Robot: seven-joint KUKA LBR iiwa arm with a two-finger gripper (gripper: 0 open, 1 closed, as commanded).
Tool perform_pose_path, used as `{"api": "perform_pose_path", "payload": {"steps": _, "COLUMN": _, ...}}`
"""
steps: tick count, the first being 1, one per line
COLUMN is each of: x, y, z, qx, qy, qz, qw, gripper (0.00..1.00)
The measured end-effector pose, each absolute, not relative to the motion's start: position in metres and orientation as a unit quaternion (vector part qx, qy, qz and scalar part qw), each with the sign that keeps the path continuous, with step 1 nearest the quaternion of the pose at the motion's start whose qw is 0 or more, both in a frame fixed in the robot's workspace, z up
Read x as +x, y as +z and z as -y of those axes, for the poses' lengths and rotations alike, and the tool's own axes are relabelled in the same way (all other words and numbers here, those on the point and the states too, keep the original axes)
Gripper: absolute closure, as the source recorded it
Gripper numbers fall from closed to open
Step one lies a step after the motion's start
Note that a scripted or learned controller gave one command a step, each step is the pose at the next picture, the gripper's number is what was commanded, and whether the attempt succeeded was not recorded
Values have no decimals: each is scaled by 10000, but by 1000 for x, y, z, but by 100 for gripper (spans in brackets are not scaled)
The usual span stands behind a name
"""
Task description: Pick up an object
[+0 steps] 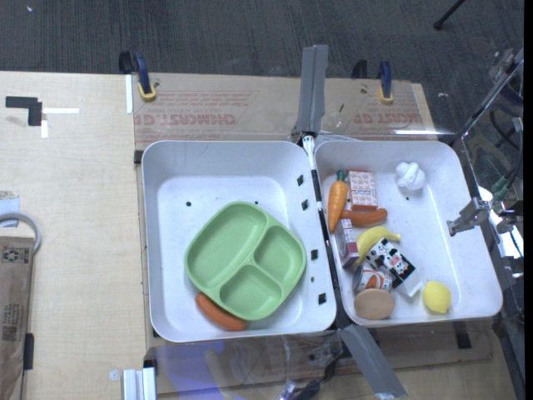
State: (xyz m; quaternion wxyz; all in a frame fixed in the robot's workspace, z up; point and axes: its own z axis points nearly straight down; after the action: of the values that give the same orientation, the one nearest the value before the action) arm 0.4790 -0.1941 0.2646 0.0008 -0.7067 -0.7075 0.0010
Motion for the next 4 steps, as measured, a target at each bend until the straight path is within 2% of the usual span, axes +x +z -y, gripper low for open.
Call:
{"api": "perform_pose_path", "payload": {"steps": 1, "x": 479, "y": 265, "z": 194, "qx": -7067, "qy": 10, "qz": 7075, "qw": 8, "gripper": 0}}
{"api": "perform_pose_path", "payload": {"steps": 2, "x": 521, "y": 116, "z": 172, "qx": -6361, "qy": -39, "qz": 7716, "qw": -85, "gripper": 0}}
{"api": "perform_pose_path", "payload": {"steps": 3, "x": 487, "y": 105, "z": 112, "qx": -6530, "qy": -78, "qz": 7572, "qw": -162, "gripper": 0}}
{"api": "perform_pose_path", "payload": {"steps": 4, "x": 491, "y": 118, "z": 108, "qx": -6523, "qy": -131, "qz": 7577, "qw": -145, "gripper": 100}}
